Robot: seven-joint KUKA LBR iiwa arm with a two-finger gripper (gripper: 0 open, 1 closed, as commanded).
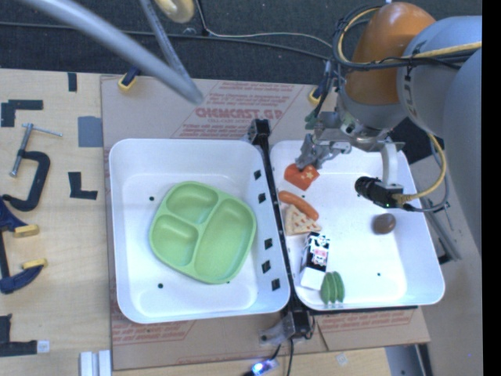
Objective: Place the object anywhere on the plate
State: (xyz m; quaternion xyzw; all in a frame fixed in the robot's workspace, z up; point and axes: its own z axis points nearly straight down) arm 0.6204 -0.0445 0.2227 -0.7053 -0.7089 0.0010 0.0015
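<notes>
A light green divided plate (203, 231) lies in the left bin (133, 163), tilted toward the near right. My gripper (308, 160) hangs over the far left corner of the right bin (415, 280). Its tip is right at a red-orange toy food piece (300, 178), which sits just below it near the divider between the bins. I cannot see whether the piece rests on the bin floor or is lifted.
Along the right bin's left side lie an orange carrot-like piece (300, 204), a tan wedge (299, 223), a small cow-print carton (316, 258) and a green pod (333, 287). A brown lump (383, 224) sits toward the right.
</notes>
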